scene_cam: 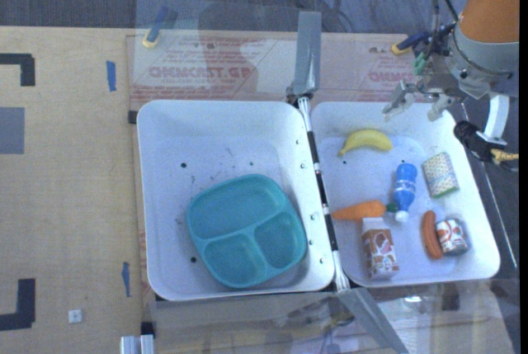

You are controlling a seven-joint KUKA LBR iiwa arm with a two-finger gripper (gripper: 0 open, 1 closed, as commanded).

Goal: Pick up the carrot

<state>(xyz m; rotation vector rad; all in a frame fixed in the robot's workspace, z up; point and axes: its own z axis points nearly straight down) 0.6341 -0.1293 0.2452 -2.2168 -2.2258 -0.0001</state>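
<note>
Your claw (418, 99): fingers spread wide, holding nothing, poised over the far edge of the right bin (487, 257). Carrot (358, 211): lies well below and left of the claw, by the bin's left wall, touching the carton (379, 252). Banana (367, 141): just below-left of the claw. Bottle (403, 188): between, right of the carrot.

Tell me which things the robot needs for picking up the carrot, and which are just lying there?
Needed:
carrot
hand

Just lying there:
banana
blue bottle
hot dog
can
carton
patterned box
teal tray
</note>
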